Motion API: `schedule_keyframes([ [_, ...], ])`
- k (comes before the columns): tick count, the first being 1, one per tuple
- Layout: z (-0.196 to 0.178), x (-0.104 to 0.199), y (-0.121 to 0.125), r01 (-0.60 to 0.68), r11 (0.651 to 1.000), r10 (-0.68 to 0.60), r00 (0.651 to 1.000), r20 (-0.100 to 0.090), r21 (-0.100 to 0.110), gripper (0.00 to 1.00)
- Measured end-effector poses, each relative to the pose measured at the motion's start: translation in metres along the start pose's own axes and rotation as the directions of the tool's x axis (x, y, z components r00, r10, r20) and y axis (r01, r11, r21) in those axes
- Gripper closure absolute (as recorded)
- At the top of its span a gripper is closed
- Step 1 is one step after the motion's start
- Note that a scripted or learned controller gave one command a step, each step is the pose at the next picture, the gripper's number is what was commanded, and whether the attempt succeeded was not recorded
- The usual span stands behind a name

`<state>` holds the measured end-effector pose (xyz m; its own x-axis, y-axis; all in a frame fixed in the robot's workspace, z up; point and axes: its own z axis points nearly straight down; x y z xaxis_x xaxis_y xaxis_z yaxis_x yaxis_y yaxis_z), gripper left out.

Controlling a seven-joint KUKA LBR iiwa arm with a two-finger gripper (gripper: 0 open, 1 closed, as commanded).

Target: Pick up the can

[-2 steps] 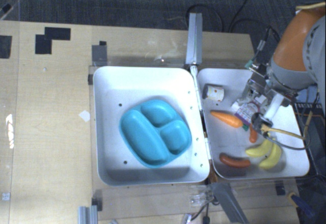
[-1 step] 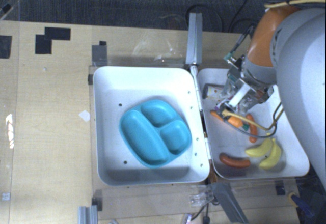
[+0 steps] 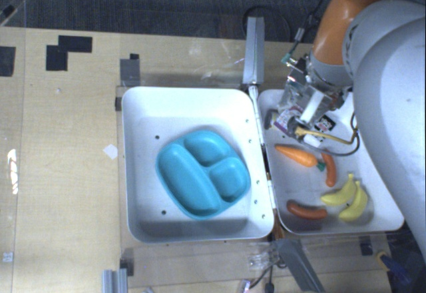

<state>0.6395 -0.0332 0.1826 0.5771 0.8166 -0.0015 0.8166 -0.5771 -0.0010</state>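
- The gripper (image 3: 301, 114) is low in the far end of the right bin (image 3: 373, 215), over a small can (image 3: 286, 120) with a purple and white label; whether it is clenched on the can or released cannot be told.
- The can lies near the right bin's far left corner, just beyond the carrot (image 3: 297, 155).
- Nearer than the carrot in the same bin: a yellow banana (image 3: 347, 198) and a brown sausage (image 3: 307, 210).
- The left bin (image 3: 143, 115), beside the right bin on the counter (image 3: 60, 172), holds a blue divided plate (image 3: 203, 172).
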Motion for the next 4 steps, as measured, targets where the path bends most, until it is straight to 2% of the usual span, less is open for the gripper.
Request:
schedule_keyframes([
  [1, -0.103, -0.019, 0.049, -0.391, 0.921, 0.391, 0.921, -0.001, -0.001, 1.0],
  [2, -0.086, -0.009, 0.028, -0.511, 0.86, 0.511, 0.86, 0.001, 0.001, 1.0],
  [3, 0.0, 0.031, -0.027, -0.684, 0.729, 0.684, 0.729, 0.001, 0.002, 1.0],
  [4, -0.086, 0.03, 0.001, -0.683, 0.731, 0.683, 0.731, -0.002, 0.001, 1.0],
])
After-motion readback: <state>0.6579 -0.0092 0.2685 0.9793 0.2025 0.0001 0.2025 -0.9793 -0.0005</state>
